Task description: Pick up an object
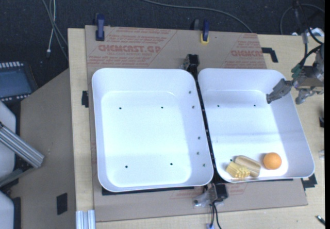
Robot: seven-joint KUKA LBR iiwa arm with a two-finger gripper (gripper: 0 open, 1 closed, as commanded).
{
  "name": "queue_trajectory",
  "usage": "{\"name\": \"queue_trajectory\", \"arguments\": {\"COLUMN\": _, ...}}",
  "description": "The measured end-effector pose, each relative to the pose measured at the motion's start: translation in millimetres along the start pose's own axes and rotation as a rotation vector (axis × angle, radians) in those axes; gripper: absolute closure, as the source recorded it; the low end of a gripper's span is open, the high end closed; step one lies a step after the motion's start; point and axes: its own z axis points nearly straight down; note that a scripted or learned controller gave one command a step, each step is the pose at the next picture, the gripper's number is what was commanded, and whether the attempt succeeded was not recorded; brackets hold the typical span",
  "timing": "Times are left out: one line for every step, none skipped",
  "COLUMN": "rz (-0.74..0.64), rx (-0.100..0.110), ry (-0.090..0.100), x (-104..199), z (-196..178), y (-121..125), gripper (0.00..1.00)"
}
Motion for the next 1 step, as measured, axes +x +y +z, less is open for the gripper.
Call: {"name": "queue_trajectory", "arguments": {"rz": 0.000, "rx": -0.002, "ry": 0.000, "x": 0.0, "z": -10.8, "y": 0.3, "gripper": 1.00}}
